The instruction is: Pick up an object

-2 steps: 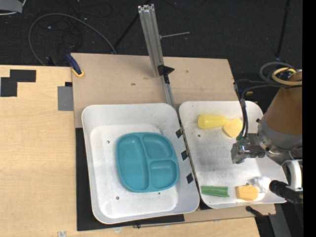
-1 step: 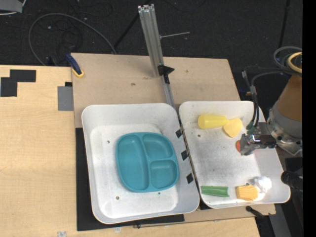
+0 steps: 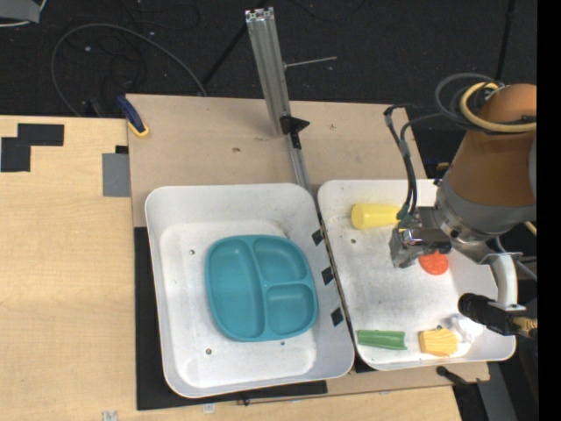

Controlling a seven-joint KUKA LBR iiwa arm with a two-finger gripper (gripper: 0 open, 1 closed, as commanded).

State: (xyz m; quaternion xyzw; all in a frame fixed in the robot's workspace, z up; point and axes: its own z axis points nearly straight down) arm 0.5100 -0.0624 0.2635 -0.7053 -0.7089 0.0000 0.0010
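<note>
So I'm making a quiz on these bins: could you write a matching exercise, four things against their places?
Things:
1. plate
2. yellow cylinder
3. green piece
4. orange piece

Places:
A. right bin, near edge
B. left bin, middle
C. right bin, just beside the claw
D. right bin, far end

Pairs: 1-B, 2-D, 3-A, 4-C

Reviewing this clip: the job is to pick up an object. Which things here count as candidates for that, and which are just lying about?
Belongs to the job:
- end effector, low over the right bin
- yellow cylinder
- orange-red piece
- green piece
- yellow block

Lying about:
- teal divided plate in the left bin
- metal post behind the bins
</note>
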